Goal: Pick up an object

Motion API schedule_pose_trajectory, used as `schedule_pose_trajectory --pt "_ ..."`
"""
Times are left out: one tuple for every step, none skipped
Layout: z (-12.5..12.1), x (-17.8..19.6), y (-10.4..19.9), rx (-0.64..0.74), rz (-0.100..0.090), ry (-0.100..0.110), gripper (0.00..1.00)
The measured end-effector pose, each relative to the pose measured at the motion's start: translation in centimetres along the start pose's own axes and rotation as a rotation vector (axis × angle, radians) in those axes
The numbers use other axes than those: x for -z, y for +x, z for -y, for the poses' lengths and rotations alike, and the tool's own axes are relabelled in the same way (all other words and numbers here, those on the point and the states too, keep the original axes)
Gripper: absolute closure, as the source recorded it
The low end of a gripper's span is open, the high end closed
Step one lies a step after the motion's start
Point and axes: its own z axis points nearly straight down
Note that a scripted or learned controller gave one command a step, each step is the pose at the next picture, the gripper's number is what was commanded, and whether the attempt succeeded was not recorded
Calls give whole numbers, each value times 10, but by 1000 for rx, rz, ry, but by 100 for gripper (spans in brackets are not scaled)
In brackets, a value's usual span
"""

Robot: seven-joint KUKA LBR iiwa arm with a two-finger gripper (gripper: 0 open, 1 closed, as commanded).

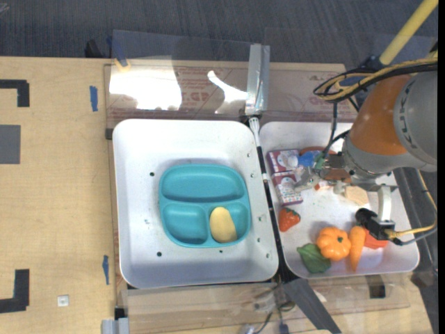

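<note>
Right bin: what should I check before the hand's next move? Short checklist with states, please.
1. Hand over the right bin: ok, it sits by the package.
2. Hand free of any object: cannot tell.
3. Pickable things in the bin: ok, pumpkin, carrot, red piece, green piece.
4. Pumpkin clear of neighbours: not ok, the carrot touches it and the green piece crowds it.
5. Red piece clear: ok, it lies alone near the bin's left wall.
</note>
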Motion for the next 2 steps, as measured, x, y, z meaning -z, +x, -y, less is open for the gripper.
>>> schedule_pose_trajectory --pt "30 9 -3 -164 2 27 0" --pt "84 -15 -39 10 2 17 0"
